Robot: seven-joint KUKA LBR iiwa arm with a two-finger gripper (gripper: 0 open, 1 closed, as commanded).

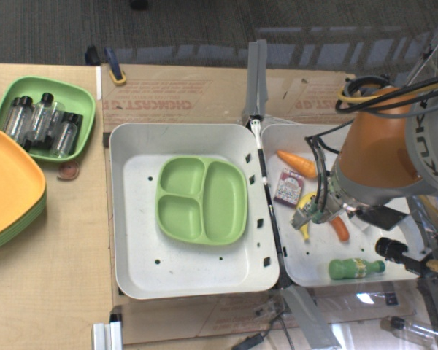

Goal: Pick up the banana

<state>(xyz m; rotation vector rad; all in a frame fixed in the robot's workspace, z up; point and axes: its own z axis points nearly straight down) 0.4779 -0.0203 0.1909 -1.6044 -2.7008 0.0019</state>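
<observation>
End effector (314, 211) of mine sits low in the right bin (292, 268), right on the banana (304, 213); grip state unclear. Carrot (297, 162) far, green bottle (356, 268) near.

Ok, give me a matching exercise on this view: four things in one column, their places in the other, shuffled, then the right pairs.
Things:
1. green divided plate
2. green bottle
3. carrot
4. small vials

Places:
A. in the green tray on the bench, left of both bins
B. far end of the right bin
C. middle of the left bin
D. near edge of the right bin, lying on its side

Pairs: 1-C, 2-D, 3-B, 4-A
</observation>
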